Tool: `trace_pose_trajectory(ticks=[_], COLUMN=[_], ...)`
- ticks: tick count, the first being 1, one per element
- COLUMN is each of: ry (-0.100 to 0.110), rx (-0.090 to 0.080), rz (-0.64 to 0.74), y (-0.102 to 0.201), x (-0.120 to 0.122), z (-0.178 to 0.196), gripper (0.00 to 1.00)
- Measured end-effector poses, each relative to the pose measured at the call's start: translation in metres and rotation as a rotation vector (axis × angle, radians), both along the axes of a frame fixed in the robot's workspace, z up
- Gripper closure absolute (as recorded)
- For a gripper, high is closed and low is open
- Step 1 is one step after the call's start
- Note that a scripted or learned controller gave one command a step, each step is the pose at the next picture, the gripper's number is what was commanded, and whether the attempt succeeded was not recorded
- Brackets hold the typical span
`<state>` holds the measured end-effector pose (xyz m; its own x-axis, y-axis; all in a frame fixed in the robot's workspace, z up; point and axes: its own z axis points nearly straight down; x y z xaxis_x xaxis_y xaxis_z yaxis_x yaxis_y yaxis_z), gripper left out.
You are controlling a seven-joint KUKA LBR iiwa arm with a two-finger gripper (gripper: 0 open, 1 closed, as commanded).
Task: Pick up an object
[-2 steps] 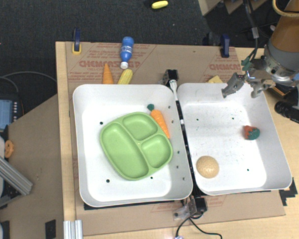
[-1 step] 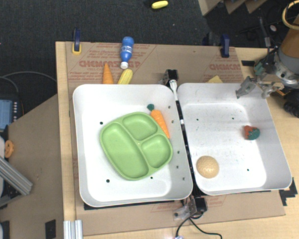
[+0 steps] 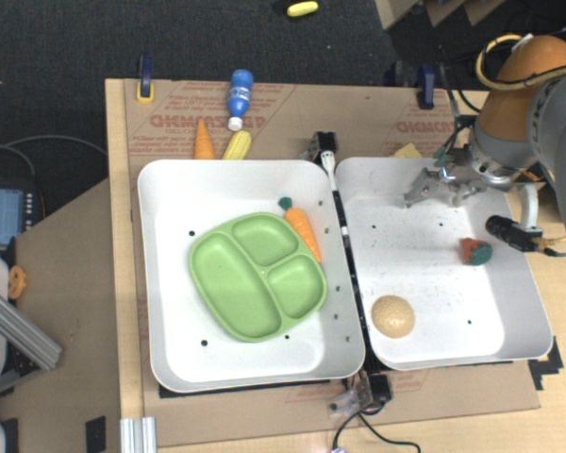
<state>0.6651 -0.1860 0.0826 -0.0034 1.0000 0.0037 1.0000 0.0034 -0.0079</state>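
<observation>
From my screen I see the gripper (image 3: 441, 186), bare metal and angular, hanging over the far end of the right bin (image 3: 509, 343), its two thin fingers spread apart with nothing between them. That bin's white floor is speckled with dark flecks; on it lie a round, pale tan bread roll (image 3: 393, 315) near the front left corner and a small red-and-green strawberry-like toy (image 3: 474, 250) toward the right wall. In the left bin (image 3: 170, 347) a glossy green three-compartment plate (image 3: 258, 275) sits tilted, with a smooth orange carrot (image 3: 304, 231) touching its far right rim.
</observation>
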Motion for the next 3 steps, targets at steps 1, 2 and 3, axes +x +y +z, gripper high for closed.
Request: trace_pose_trajectory(ticks=[1, 2, 3], ry=[-0.010, -0.012, -0.005], rx=[0.007, -0.003, -0.002], rz=[-0.001, 0.004, 0.001], y=[-0.034, 0.056, 0.098], x=[-0.028, 0.004, 0.002], z=[0.004, 0.003, 0.002], gripper=[0.00, 0.00, 0.00])
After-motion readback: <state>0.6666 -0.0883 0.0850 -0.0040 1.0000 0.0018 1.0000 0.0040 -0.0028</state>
